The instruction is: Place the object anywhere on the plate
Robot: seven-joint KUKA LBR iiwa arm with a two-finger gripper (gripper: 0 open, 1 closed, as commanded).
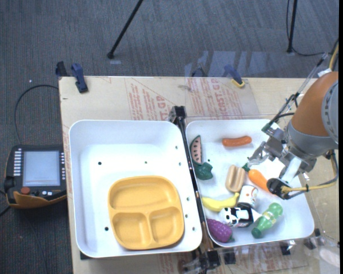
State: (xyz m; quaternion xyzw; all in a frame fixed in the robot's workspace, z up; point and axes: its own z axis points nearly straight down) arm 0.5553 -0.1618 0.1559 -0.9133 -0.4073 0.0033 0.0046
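Jaws wide, holding nothing; gripper [264, 144] over right bin [217, 129], between sausage [236, 142] and carrot [257, 179]. Yellow plate [146, 211] sits in left bin [103, 144].

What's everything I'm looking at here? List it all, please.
left bin: one, white, bench's left half
right bin: one, white, beside it
plate: one, yellow, three compartments, in left bin
sausage: one, orange-red, right bin, far side
watermelon slice: one, red-green, right bin, left wall
green toy: one, dark green, by slice
bun: one, tan, right bin's middle
carrot: one, orange, right of bun
banana: one, yellow, nearer than bun
small can: one, white-red, beside banana
cow toy: one, black-white, beside can
bottle: one, green, right of cow toy
purple fruit: one, purple, right bin's near-left corner
handheld screen: one, dark, floor left of bench
arm: one, grey and orange, over right bin's right side
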